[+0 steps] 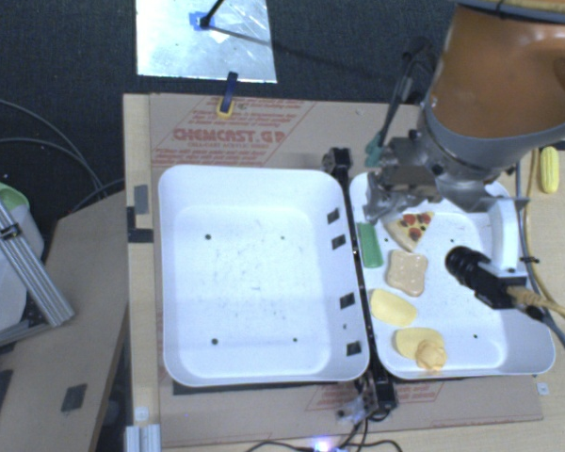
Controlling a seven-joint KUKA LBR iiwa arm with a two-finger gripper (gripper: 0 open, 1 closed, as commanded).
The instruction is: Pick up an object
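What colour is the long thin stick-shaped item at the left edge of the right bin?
Green, seen clearly in the camera view: the stick lies along the right bin's left wall.

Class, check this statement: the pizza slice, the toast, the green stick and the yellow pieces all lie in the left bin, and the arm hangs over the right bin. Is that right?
Not quite. The camera view shows the pizza slice, toast, green stick and yellow pieces in the right bin, not the left bin. The arm does hang over the right bin.
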